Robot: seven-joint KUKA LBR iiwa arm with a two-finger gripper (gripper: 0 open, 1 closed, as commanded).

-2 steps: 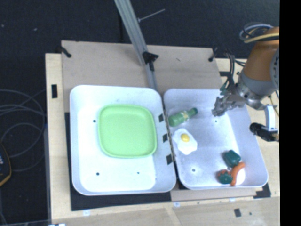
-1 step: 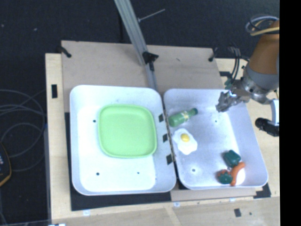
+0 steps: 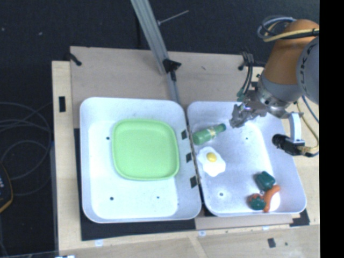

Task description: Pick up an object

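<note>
My arm hung over the far side of the right bin, near a green bottle.

The left bin held a light green square plate. In the right bin, the green bottle lay on its side by the far left corner, long axis running left to right, narrow end toward the gripper; I could read no label. A fried-egg toy sat just nearer. I couldn't tell the gripper's state.
</note>
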